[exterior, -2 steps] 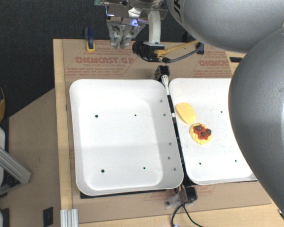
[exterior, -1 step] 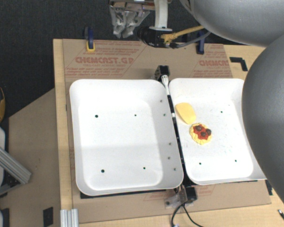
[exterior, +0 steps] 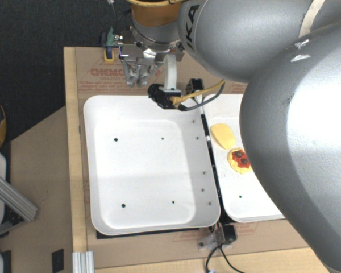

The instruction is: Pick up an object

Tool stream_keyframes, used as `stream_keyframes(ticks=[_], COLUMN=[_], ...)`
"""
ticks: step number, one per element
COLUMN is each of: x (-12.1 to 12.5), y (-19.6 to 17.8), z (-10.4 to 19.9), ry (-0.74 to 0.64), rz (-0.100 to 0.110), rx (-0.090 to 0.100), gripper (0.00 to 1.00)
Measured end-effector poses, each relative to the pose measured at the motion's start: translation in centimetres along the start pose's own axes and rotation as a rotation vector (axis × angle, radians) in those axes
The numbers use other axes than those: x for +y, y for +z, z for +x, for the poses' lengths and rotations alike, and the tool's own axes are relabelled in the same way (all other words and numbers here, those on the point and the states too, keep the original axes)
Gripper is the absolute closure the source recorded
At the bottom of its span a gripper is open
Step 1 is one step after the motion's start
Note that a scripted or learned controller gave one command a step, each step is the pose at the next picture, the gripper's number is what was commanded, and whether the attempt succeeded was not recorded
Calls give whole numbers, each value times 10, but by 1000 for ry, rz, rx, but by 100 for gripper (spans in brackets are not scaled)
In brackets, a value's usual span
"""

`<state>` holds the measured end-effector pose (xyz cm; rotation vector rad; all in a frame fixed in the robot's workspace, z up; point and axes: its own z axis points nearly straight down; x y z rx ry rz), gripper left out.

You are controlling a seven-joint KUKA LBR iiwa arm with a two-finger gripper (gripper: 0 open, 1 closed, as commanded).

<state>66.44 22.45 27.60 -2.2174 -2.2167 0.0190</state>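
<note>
Two bins sit side by side: the right bin [exterior: 244, 206] holds two small objects [exterior: 230, 147], near the left bin [exterior: 102, 198].

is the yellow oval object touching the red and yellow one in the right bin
Apart: camera view shows bare white floor between the yellow oval object and the red and yellow object.

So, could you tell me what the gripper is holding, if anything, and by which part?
Nothing is seen held: the gripper hangs above the brown bench beyond the left white bin.
</note>
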Motion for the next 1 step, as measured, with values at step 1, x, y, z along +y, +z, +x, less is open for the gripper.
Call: stream_keyframes(ticks=[1], x=[2], y=[-57], z=[0], ry=[-1], rz=[-19], rx=[6], gripper=[100])
